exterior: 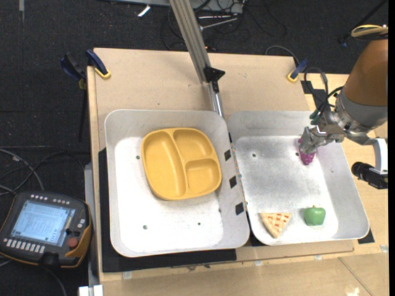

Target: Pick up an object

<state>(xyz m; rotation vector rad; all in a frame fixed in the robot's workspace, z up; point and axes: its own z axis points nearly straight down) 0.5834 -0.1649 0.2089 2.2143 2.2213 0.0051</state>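
My gripper [309,144] hangs over the upper right part of the right bin [345,184], reaching in from the right. A small purple object [307,156] sits directly under its tip and touches it; I cannot make out whether it is gripped or resting on the bin floor. A green pepper-like toy [314,215] lies near the front right of the same bin. A pizza-slice toy [274,222] lies to its left by the front rim.
The left bin [123,227] holds a yellow divided plate [182,163]. A metal pole [192,32] slants up from between the bins. A teach pendant [43,227] lies on the floor at lower left. Clamps sit at the bench's back corners.
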